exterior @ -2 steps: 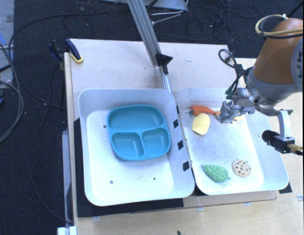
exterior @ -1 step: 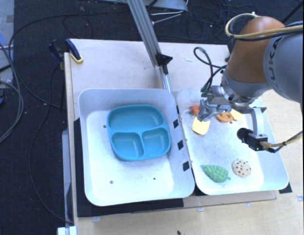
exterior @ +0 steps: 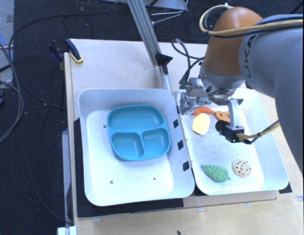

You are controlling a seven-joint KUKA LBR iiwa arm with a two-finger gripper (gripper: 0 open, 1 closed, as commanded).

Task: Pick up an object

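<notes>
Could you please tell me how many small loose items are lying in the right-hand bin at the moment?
4: an orange piece and a pale yellow piece near the gripper, a green leaf and a cookie toward the front. The arm may hide others.

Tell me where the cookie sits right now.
The cookie lies in the right bin, near its front edge, just right of the green leafy piece and in front of the gripper.
</notes>
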